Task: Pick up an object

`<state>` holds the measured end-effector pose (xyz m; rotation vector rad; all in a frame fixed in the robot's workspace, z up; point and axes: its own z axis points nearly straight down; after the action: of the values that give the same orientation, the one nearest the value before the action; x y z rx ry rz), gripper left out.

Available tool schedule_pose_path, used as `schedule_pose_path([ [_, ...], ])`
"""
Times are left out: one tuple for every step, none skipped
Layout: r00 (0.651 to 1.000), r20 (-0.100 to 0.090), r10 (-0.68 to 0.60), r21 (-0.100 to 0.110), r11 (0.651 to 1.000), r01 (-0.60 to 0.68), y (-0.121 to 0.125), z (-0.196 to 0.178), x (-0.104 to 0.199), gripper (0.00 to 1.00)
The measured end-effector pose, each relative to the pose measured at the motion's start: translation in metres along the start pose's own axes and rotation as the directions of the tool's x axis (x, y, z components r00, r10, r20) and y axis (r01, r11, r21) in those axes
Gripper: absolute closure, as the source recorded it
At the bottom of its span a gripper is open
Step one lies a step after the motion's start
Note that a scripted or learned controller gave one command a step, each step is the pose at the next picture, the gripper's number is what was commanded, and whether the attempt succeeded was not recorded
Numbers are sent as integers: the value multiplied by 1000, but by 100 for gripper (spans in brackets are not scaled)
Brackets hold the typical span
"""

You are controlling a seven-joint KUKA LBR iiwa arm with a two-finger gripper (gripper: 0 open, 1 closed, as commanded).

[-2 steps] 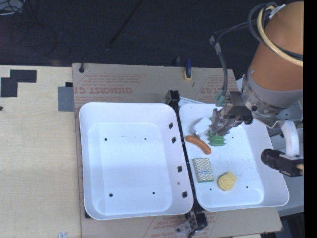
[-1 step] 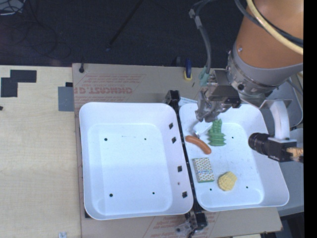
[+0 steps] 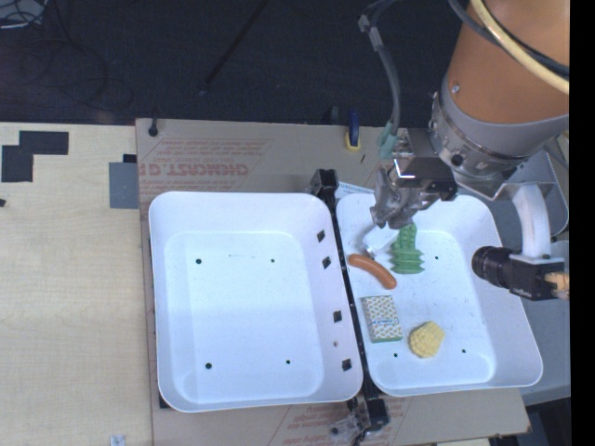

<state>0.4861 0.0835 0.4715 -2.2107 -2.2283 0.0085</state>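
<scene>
Hand point(image 3: 395, 214): low in right bin point(image 3: 507, 360), far end; grip state cannot be told | Target: green toy point(image 3: 407, 251), just below hand toward bin's near end, upright | Sausage point(image 3: 372, 270): beside toy, long axis slanting | Likely move: short descent.

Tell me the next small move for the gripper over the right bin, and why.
Probably a short descent onto the green toy: the gripper hangs just above its top, with the orange sausage lying close on the view's left, so going straight down should avoid it.
</scene>
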Motion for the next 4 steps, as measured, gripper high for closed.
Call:
schedule_pose_path([
  [1000, 1, -7, 4, 1000, 7, 0, -9, 1, 100],
  [1000, -2, 7, -9, 1000, -7, -1, -69, 1, 100],
  [1000, -1, 5, -2, 1000, -5, 20, -65, 26, 100],
  [1000, 0, 7, -3, 1000, -7, 62, -65, 35, 100],
])
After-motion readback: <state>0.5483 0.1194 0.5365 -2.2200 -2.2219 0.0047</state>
